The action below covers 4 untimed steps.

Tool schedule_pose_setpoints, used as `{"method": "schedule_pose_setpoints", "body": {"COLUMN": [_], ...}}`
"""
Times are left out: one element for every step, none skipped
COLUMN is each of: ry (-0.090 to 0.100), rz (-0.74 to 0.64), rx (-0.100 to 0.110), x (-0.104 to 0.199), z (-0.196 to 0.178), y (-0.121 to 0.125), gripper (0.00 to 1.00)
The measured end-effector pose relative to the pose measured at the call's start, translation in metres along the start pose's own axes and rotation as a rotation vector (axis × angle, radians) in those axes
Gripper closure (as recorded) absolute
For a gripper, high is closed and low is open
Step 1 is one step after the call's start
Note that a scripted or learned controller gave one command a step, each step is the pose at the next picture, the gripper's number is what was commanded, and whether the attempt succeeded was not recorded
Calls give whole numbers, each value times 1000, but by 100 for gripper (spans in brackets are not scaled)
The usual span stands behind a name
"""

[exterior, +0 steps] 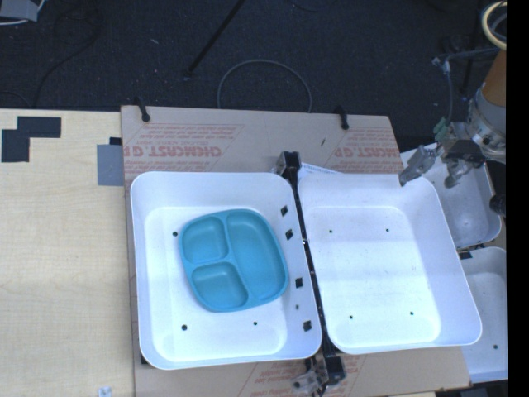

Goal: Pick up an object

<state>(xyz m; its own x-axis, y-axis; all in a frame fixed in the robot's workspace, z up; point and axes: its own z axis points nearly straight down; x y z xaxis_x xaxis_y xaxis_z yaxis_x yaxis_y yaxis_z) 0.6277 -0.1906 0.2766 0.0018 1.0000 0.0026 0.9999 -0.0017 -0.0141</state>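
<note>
Camera view puts the blue divided plate (234,260) flat on the floor of the left bin (157,197), a little right of that bin's middle. It looks like stiff moulded plastic, probably light, smooth and somewhat slippery, and unlikely to break. Lying flat, it offers little to pinch; the raised outer rim or one of the ridges between its three compartments seems the best place to take hold. Its long axis runs from upper left to lower right, with the two smaller compartments toward the top and the wide one toward the lower left. The right bin (463,304) lies beside it. The gripper (438,165) hangs over that bin's far right corner, well apart from the plate, fingers spread with nothing between them.
</note>
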Motion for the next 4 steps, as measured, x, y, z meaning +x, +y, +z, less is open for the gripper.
{"method": "schedule_pose_setpoints", "body": {"ry": [-3, -3, -1, -2], "rz": [-2, -3, -2, -2], "rx": [-13, -11, -8, -10], "x": [0, 3, 1, 0], "z": [-8, 33, 95, 157], "y": [2, 5, 1, 6], "gripper": [0, 0, 0, 0]}}
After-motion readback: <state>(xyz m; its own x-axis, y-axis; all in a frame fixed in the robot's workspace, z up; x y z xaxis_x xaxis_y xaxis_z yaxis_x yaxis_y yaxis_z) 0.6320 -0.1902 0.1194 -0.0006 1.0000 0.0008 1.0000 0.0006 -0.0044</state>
